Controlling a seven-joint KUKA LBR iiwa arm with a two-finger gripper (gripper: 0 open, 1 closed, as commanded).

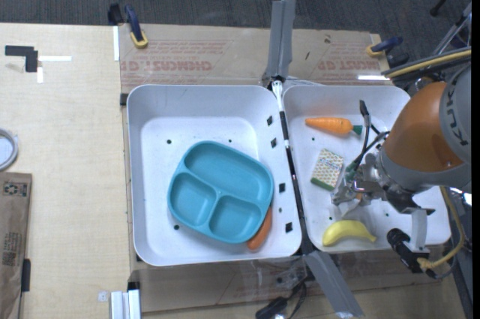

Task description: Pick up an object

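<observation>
I am watching the gripper (349,192) hanging low inside the right bin (397,94), reaching in from the right under the orange-banded wrist. Its tip is sitting between two candidates: the patterned card or sponge-like piece (328,167) lies just up and to the left of it, and the banana (347,233) lies just below it, toward the near wall of the bin.

The banana is the nearer target by my judgement. Its long axis is running roughly left to right across the view, with a slight upward curve at the left end, so the fingers would have to close across it front to back.

The fingers are appearing as a dark, cluttered cluster at this slant. I cannot tell whether they are spread or closed, and I am seeing nothing clearly between them, so I am treating the pick as not yet made.

The carrot (330,126) is lying well apart, near the far wall of the same bin, long axis also left to right. The left bin (142,160) is carrying a blue divided plate (220,191).
</observation>
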